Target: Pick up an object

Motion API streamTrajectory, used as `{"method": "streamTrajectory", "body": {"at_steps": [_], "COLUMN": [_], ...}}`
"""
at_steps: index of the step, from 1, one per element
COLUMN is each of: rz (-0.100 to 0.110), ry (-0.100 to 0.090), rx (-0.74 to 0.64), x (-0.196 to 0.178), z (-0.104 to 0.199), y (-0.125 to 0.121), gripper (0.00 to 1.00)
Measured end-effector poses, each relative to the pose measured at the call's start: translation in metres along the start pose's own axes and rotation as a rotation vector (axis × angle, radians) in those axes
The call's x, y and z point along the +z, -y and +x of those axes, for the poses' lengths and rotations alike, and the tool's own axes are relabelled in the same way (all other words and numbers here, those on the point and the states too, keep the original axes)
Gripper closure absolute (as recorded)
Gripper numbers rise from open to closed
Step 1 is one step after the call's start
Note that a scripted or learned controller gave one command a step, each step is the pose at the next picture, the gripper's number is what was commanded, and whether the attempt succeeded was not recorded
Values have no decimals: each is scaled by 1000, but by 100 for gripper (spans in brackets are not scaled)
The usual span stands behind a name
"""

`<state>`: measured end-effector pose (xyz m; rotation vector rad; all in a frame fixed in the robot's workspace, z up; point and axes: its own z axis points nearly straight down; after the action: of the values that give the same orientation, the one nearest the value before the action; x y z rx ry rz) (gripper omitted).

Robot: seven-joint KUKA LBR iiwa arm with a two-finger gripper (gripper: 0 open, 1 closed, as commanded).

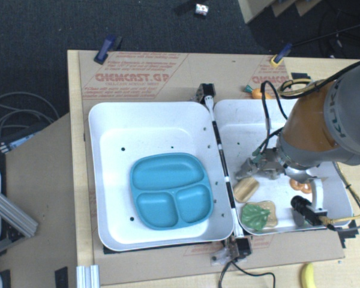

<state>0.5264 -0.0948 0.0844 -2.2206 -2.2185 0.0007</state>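
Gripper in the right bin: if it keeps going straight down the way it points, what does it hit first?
Most likely the tan bread-like piece just below the gripper, otherwise the right bin floor beside it; depth is hard to judge from this view.

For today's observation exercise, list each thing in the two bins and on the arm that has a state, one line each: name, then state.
Blue divided tray: lying flat, right side up, in the left bin.
Tan bread-like piece: lying loose in the right bin, near the divider.
Green leafy item: lying flat at the right bin's front edge.
Gripper: lowered into the right bin, above the tan piece.
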Motion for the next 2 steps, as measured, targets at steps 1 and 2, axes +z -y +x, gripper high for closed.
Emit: {"method": "streamTrajectory", "body": {"at_steps": [1, 2], "rz": [-4, -4], "ry": [4, 3], "rx": [1, 0], "x": [-32, -147], "z": [-40, -73], "y": [2, 47], "gripper": [0, 0]}}
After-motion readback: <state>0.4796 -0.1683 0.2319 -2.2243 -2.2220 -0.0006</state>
